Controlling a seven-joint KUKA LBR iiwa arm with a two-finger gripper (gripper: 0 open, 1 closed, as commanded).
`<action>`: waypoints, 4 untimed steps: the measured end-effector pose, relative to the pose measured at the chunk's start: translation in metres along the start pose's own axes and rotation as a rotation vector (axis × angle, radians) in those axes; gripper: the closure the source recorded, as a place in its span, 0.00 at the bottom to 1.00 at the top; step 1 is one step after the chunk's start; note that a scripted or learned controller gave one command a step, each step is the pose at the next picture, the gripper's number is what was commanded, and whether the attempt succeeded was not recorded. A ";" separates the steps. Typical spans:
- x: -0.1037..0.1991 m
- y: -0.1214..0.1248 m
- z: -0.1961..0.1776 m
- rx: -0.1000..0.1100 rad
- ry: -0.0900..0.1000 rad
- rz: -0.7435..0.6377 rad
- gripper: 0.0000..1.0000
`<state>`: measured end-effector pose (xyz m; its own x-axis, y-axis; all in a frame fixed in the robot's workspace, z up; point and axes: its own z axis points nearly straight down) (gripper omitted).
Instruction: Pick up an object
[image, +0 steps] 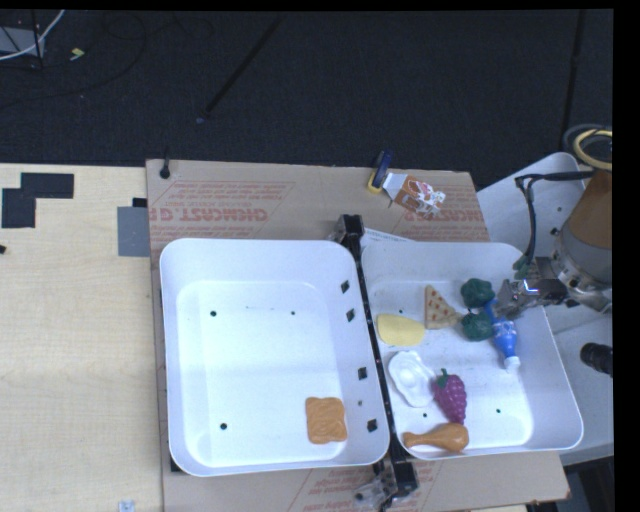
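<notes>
1. Right now my gripper (512, 305) sits low in the right bin (560, 400), touching the blue tube (507, 343); I cannot tell its state.
2. Beside it lie green pieces (478, 292).

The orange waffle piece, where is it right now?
The orange waffle piece lies in the left bin, near its front right corner, by the divider.

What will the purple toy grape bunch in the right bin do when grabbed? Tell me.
The purple toy grape bunch looks like moulded plastic, so probably stiff and light. Its bumpy, rounded surface may slip between fingers. It lies flat beside a white fried-egg toy, so a push could nudge that.
</notes>
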<state>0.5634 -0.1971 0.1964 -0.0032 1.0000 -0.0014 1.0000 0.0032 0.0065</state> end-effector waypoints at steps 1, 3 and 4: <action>-0.016 -0.067 0.111 0.009 0.004 0.007 1.00; -0.014 0.042 -0.033 0.000 -0.005 0.006 1.00; -0.016 0.003 0.015 0.015 0.004 0.005 1.00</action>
<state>0.5663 -0.2134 0.1814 0.0014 1.0000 0.0021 1.0000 -0.0014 -0.0086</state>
